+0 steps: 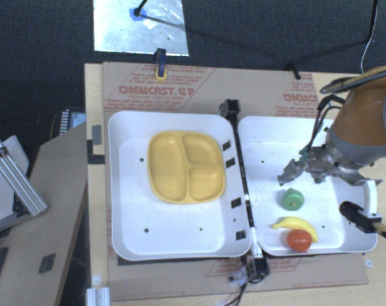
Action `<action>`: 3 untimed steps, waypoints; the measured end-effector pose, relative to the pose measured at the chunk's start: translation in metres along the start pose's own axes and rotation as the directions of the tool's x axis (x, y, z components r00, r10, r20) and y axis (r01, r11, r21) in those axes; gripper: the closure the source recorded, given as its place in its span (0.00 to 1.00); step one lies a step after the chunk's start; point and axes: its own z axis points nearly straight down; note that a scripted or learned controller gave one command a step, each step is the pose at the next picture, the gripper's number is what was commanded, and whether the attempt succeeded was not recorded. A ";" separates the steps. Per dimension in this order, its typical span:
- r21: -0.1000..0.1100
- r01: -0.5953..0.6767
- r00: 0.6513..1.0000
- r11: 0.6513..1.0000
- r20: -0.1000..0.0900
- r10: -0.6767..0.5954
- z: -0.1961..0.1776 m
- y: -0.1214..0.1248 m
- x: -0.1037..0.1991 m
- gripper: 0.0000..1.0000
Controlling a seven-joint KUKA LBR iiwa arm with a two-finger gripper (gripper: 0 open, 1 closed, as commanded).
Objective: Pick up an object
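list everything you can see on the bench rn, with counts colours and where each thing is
bins: 2, white, side by side on the bench
divided plate: 1, yellow, middle of the left bin
apple: 1, green, right bin, just below the claw
banana: 1, yellow, right bin near the front edge
tomato: 1, red, right bin, touching the banana's front side
clamp: 1, yellow and dark, back edge of the bench
arm: 1, grey with orange band, over the right bin
claw: 1, grey, above the apple

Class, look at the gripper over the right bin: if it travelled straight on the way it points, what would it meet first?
The gripper points down and left. Probably the bare floor of the right bin comes first, just left of the green apple. Depth is unclear, so it might graze the apple.
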 end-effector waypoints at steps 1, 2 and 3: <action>-0.013 0.003 1.000 1.000 0.001 -0.003 -0.007 0.003 0.000 0.00; -0.010 0.001 1.000 1.000 0.001 -0.001 0.036 0.004 0.005 0.00; -0.009 0.000 1.000 1.000 0.001 0.000 0.095 -0.003 0.002 0.00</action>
